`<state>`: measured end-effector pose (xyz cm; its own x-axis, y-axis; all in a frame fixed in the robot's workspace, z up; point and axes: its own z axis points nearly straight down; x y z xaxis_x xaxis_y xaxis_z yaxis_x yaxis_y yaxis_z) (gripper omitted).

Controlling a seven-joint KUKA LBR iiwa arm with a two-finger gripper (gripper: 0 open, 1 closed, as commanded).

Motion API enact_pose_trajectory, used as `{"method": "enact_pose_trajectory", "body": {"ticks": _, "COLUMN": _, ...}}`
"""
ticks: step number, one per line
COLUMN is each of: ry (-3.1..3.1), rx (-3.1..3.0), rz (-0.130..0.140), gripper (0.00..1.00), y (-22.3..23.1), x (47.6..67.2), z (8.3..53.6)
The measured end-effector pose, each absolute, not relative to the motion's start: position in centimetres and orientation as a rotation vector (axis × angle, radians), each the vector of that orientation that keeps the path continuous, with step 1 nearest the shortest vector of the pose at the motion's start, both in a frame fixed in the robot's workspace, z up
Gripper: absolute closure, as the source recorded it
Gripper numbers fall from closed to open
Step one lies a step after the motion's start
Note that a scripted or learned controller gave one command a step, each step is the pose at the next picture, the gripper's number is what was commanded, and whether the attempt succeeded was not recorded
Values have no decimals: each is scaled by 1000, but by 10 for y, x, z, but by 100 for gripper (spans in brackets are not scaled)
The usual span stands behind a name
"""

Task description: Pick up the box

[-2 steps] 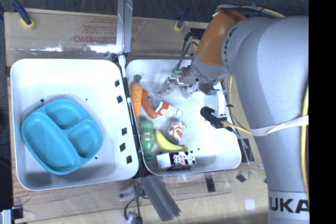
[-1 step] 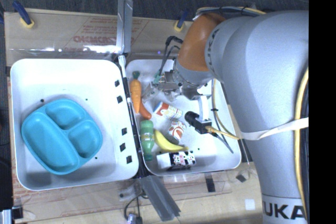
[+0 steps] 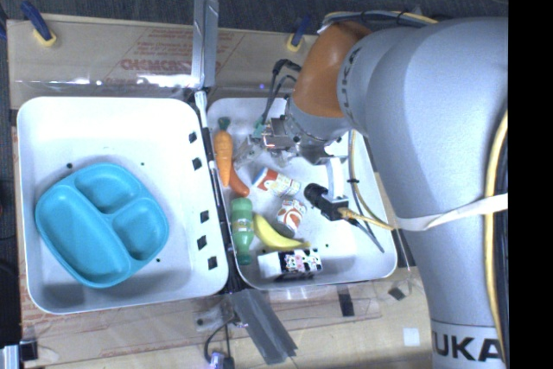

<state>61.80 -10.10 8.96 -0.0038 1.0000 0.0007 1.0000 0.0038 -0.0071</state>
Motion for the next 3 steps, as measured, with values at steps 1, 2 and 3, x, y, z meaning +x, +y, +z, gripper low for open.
{"method": "enact_pose_trajectory", "body": {"ticks": 1, "ry": -2222, "rx": -2213, "rz": 7, "gripper": 0, "y": -101, "x": 618, "z": 90}}
{"method": "enact_pose_trajectory", "body": {"ticks": 2, "ry": -2222, "rx": -2213, "rz": 7, "gripper": 0, "y": -101, "x": 618, "z": 90}}
{"method": "enact_pose_trajectory", "body": {"ticks": 3, "ry": -2222, "rx": -2213, "rz": 7, "gripper": 0, "y": -101, "x": 618, "z": 90}}
